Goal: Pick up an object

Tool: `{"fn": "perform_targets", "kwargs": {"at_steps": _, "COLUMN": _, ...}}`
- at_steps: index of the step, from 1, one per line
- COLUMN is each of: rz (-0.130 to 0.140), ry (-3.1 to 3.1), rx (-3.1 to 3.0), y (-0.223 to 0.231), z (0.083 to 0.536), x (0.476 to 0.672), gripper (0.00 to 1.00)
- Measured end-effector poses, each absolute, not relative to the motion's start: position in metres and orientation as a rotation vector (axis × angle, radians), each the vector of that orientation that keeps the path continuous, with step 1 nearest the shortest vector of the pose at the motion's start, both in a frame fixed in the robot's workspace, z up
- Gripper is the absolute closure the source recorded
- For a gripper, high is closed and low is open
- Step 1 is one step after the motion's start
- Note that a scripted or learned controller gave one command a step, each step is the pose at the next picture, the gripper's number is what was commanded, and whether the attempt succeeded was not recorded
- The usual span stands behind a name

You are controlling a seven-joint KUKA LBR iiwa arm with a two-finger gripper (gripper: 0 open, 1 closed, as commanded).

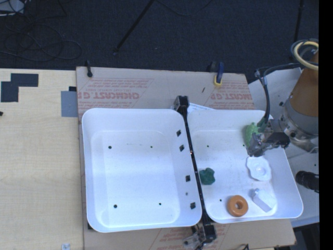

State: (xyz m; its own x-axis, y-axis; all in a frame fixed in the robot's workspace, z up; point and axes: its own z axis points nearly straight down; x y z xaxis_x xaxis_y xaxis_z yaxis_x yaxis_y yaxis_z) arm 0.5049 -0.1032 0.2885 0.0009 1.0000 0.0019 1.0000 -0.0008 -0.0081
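Gripper: low over the right white plastic bin; whether it is open or closed, I cannot tell.
Bright green soft lump: touching the gripper tip, on its far side. Looks light and squishy; pinch its middle.
Flat white round piece: just below the tip. Thin, hard to grab.
Orange foam ring: well apart, nearer us. Light; pinch across the rim.

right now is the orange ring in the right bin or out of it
In. The orange ring lies flat on the floor of the right bin, near its front edge.

Cardboard sheet under bins (yellow clamp)
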Motion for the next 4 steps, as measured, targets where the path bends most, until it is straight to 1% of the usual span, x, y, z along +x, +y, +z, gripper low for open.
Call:
{"fn": "perform_targets", "kwargs": {"at_steps": 1, "rz": 0.009, "ry": -2.212, "rx": -2.218, "y": -0.103, "z": 0.298, "x": 0.505, "gripper": 1.0}}
{"fn": "perform_targets", "kwargs": {"at_steps": 2, "rz": -0.005, "ry": -2.227, "rx": -2.229, "y": -0.143, "z": 0.364, "x": 0.571, "gripper": 1.0}}
{"fn": "perform_targets", "kwargs": {"at_steps": 3, "rz": 0.007, "ry": -2.213, "rx": -2.221, "y": -0.157, "z": 0.334, "x": 0.488, "gripper": 1.0}}
{"fn": "perform_targets", "kwargs": {"at_steps": 4, "rz": 0.006, "ry": -2.216, "rx": -2.222, "y": -0.197, "z": 0.315, "x": 0.492, "gripper": 1.0}}
